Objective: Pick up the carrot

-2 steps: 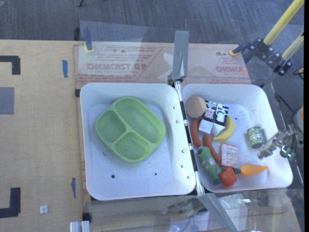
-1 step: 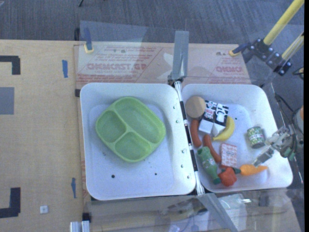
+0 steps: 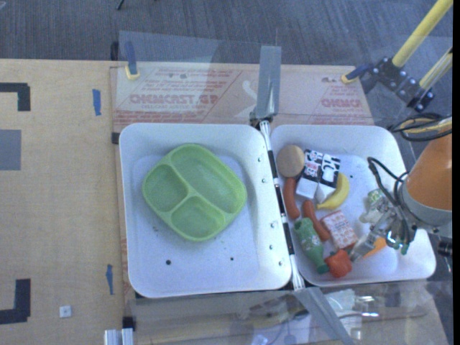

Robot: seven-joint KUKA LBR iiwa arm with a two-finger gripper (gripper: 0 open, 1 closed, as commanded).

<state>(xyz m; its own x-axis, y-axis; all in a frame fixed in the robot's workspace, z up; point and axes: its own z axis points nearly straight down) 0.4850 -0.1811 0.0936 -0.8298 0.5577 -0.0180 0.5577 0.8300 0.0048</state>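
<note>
Camera view: we see the hand [image 3: 379, 237] low in the right bin [image 3: 402, 149], near its front right corner; we cannot tell its grip state. The carrot [image 3: 290, 197] lies along the bin's left side, just below the potato [image 3: 290, 159], beside the banana [image 3: 338, 192]. The green divided plate [image 3: 194, 191] sits in the left bin [image 3: 144, 264].

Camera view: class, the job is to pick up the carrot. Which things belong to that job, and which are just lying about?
Belongs to the job:
carrot
gripper
right bin

Just lying about:
green plate
banana
green bottle
black-and-white box
</note>
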